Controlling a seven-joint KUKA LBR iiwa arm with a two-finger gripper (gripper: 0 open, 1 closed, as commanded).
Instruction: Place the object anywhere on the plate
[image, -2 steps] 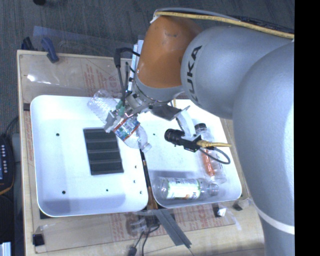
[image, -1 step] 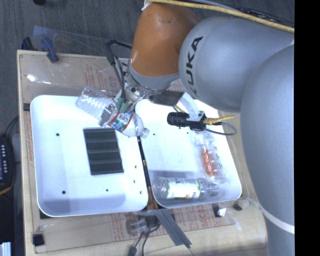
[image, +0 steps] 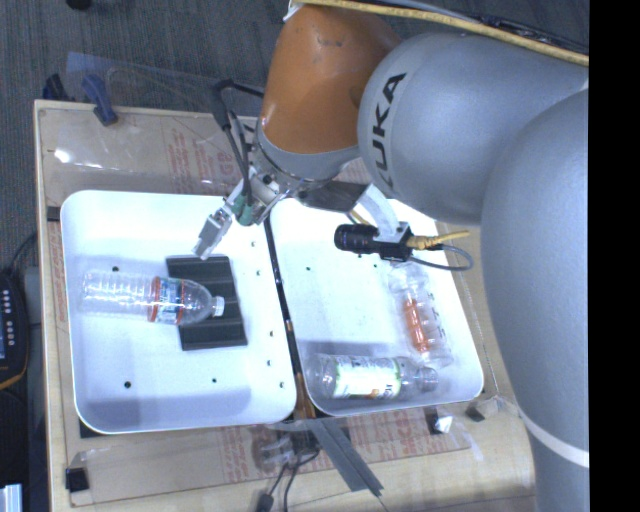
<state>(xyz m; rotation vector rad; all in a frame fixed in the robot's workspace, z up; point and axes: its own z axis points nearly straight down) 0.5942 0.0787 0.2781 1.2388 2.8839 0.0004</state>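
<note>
You are looking down on the grey arm (image: 470, 130) reaching in from the right across a table (image: 130, 160) carrying two white bins side by side. In the left bin (image: 110, 395), a dark rectangular plate (image: 213, 330) lies near the bin's right wall, and a clear water bottle (image: 150, 296) already rests across it, cap end on the plate, body trailing toward the bin's left edge, long axis running roughly left to right. The right bin (image: 330, 290) holds a clear jar with a green label (image: 368, 378) along its near edge and a slim clear bottle with orange contents (image: 420, 318) by its right wall. The hand (image: 212, 240) hangs over the far edge of the plate, just beyond the water bottle's cap, with nothing between its fingers; how wide they stand you cannot tell. Judged from this, the bottle lies just nearward and left of the hand.
</note>
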